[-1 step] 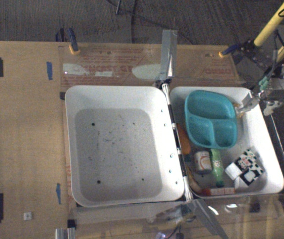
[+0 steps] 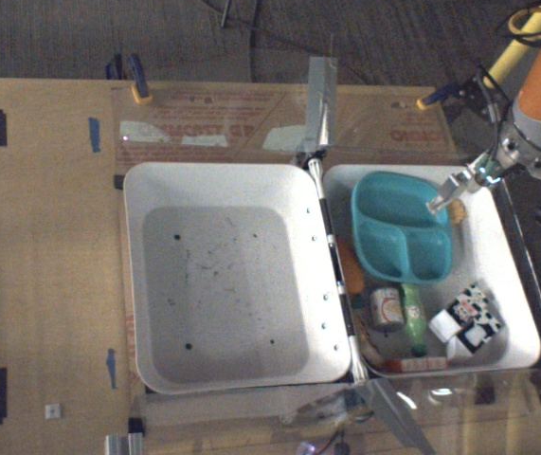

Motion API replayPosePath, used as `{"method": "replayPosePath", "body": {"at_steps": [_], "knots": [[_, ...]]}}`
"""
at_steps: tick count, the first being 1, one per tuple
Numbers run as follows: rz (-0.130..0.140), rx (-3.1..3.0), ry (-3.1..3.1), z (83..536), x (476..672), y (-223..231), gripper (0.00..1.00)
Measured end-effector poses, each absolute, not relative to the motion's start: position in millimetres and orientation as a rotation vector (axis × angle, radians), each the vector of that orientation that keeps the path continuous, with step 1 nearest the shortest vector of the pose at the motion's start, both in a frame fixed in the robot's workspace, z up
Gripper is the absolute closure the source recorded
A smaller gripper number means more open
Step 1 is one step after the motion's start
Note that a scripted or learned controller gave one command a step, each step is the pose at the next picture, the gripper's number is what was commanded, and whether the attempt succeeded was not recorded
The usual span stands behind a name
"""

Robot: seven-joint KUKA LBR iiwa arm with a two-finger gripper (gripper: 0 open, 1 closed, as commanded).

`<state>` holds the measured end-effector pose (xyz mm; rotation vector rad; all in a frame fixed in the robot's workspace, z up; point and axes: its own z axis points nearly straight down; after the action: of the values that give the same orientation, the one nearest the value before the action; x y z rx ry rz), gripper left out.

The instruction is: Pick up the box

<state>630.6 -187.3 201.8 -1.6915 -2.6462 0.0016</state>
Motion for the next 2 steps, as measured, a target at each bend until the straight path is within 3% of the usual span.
{"method": "replayPosePath", "body": {"at_steps": [1, 2], "knots": [[0.002, -1.748, -2.606, 108.3, 580.8, -140.0, 0.00], [-0.005, -1.801, -2.608, 91.8, 486.0, -176.5, 0.00]]}}
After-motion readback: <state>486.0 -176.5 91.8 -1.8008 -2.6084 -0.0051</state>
